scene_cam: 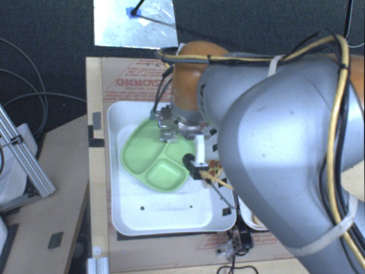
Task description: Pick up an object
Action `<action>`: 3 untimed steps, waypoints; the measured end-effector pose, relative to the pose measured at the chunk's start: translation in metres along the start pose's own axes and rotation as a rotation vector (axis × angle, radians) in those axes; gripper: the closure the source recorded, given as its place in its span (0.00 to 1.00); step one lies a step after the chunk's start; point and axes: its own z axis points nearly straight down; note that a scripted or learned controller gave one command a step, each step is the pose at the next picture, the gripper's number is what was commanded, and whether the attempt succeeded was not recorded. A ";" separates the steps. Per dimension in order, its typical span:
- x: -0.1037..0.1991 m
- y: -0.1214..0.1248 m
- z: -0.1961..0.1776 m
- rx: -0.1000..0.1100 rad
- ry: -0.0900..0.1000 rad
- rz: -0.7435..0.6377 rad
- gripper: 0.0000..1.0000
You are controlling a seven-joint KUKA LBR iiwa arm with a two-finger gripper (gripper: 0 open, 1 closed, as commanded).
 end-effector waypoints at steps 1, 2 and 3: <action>0.014 -0.089 -0.002 -0.038 0.001 0.006 1.00; 0.014 -0.085 -0.013 -0.036 0.004 0.007 1.00; 0.001 -0.023 0.009 0.011 -0.001 0.002 1.00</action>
